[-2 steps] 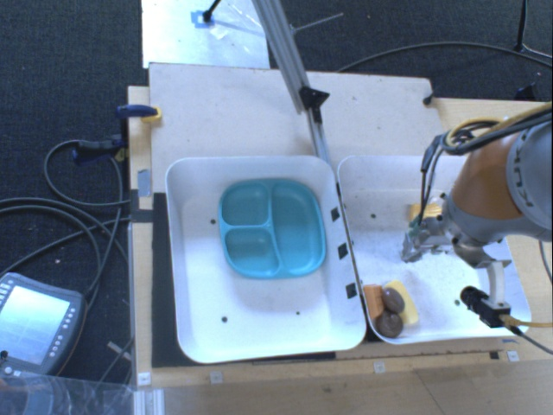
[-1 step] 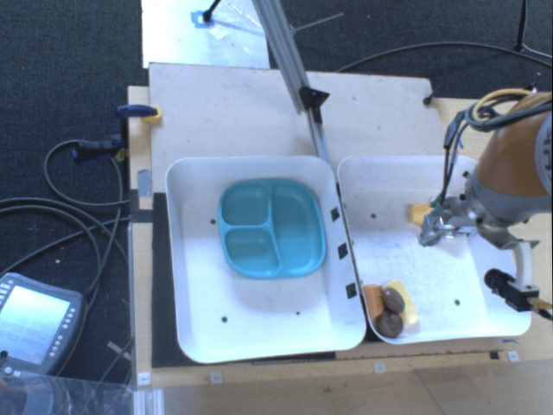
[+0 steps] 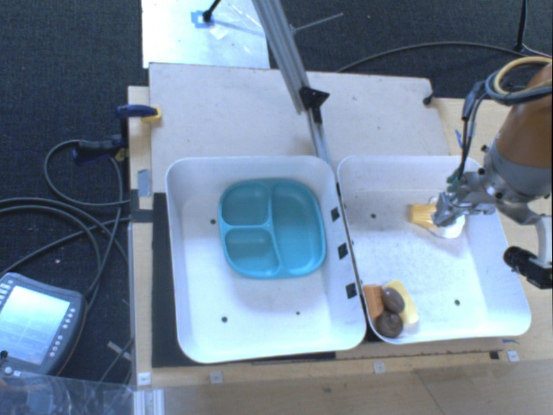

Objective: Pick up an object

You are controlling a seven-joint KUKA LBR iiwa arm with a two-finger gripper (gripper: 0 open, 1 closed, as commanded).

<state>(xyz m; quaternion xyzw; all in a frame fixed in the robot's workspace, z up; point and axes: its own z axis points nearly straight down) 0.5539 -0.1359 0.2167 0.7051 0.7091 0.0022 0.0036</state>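
So, the grey arm w/ the orange band (image 3: 527,137) comes in from 3 o'clock and its tool (image 3: 451,216) is down low in the right-hand shallow white bin (image 3: 484,309), toward the bin's 12 o'clock half. Right at the tool tip there's a small yellow block-ish object (image 3: 422,214), sitting at about 9 o'clock of the tool and touching or nearly touching it; can't tell which. Something pale/white sits directly under the tip too, too blurry to name. Whether the tool is open or closed, honestly can't tell from this angle, and I can't see anything clearly between the tips.

Other stuff in the right bin: at its 7 o'clock corner there's a lil cluster, an orange chunk (image 3: 372,299), two brown rounded lumps (image 3: 391,311) and a yellow flat piece (image 3: 406,304) under/behind them, all bunched up touching each other, well apart from the tool.

Left white bin (image 3: 199,318) holds a teal plastic divided plate (image 3: 272,228) w/ three compartments, roughly centre of the bin, slightly toward 12 o'clock.

Off the surface at 8 o'clock there's a handheld controller pendant w/ a lit screen (image 3: 34,318), cables (image 3: 60,214) trailing round it.
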